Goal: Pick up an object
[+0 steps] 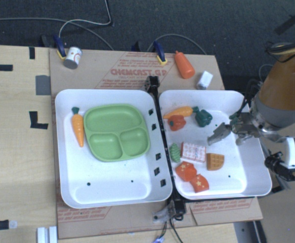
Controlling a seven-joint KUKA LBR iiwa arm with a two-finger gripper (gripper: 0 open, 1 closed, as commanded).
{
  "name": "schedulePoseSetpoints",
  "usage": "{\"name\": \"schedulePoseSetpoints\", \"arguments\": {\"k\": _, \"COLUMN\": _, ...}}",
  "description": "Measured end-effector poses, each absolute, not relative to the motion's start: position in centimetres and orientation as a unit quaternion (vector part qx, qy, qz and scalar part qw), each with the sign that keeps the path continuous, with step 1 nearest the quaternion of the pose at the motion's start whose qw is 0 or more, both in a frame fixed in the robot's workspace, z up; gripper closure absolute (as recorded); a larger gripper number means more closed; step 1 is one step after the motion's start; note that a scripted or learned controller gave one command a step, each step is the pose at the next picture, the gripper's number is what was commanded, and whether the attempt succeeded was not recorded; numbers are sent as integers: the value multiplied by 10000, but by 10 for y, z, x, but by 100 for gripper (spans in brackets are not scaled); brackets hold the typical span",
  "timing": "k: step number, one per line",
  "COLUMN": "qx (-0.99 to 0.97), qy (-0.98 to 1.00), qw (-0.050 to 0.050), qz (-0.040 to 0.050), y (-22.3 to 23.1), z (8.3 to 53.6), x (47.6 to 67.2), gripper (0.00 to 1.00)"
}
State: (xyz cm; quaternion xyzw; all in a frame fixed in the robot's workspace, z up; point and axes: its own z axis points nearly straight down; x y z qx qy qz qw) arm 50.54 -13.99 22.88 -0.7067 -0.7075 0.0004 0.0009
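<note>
Arm: grey, with an orange band (283, 82) above the wrist, it reaches in over the right edge of the right bin.
Gripper (227, 134): it hangs above bare floor in the right half of the right bin (241, 178), its two fingers spread apart with nothing between them; one finger (218, 134) points toward the bin's middle.
Right bin, far edge: a small orange carrot-like piece (180, 112) lies along the far wall, with a dark green piece (203, 117) just beside it on the right and a red piece (176, 123) touching it on the near side.
Right bin, middle: a pink-and-white packet (193, 152) lies flat, a green piece (175, 152) just beside it at the divider side, and a waffle-coloured square (214, 161) at its near right corner.
Right bin, near edge: two red-orange pieces (192, 176) sit together close to the near wall.
Task things: all these objects lie on the bin floor, apart from the gripper.
Left bin (66, 135): a green divided plate (117, 132) fills its middle; a toy carrot (77, 127) lies just beside the plate, along the left wall.
Bench, beyond the bins: an orange bottle shape (184, 65), a small white block (205, 79) and a small can (73, 57) rest on the cardboard sheet (132, 70).
</note>
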Motion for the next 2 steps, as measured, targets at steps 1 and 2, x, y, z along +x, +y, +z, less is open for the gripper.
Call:
{"name": "schedulePoseSetpoints", "arguments": {"k": 1, "qx": -7065, "qy": -7077, "qw": 8, "qz": 5, "y": -146, "z": 185, "x": 584, "gripper": 0}}
{"name": "schedulePoseSetpoints", "arguments": {"k": 2, "qx": -7064, "qy": -7078, "qw": 9, "qz": 5, "y": -113, "z": 117, "x": 659, "gripper": 0}}
